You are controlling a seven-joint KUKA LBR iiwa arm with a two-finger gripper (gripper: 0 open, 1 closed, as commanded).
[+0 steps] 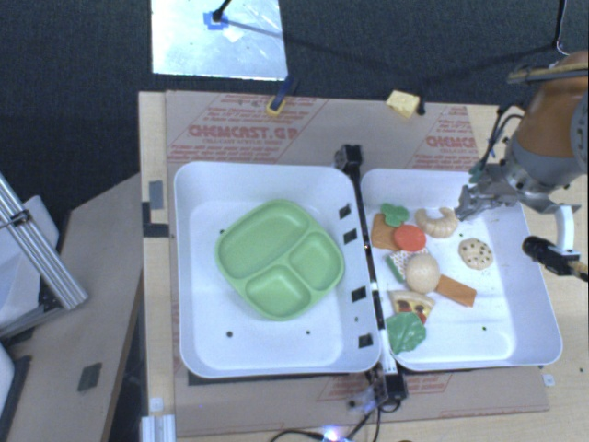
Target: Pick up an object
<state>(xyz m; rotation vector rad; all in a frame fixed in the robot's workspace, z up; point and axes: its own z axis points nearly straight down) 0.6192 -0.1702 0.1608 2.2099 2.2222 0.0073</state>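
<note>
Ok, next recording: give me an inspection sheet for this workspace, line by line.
Surface: two white bins, left bin and right bin, on a cardboard sheet.
Job's things: toy foods in the right bin, among them a croissant, cookie and tomato.
Clutter: green divided plate in the left bin.
Grippers: pincer low by the croissant.
Cables: black cable behind the bench.
Surroundings: dark floor, shiny square panel.

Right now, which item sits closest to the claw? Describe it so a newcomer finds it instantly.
Look in the right white bin, at the cluster of toy food near its upper middle. The pale tan curved croissant-shaped piece lies at the cluster's top right, beside the claw. Unlike the flat round speckled cookie below, it is crescent-shaped.
</note>
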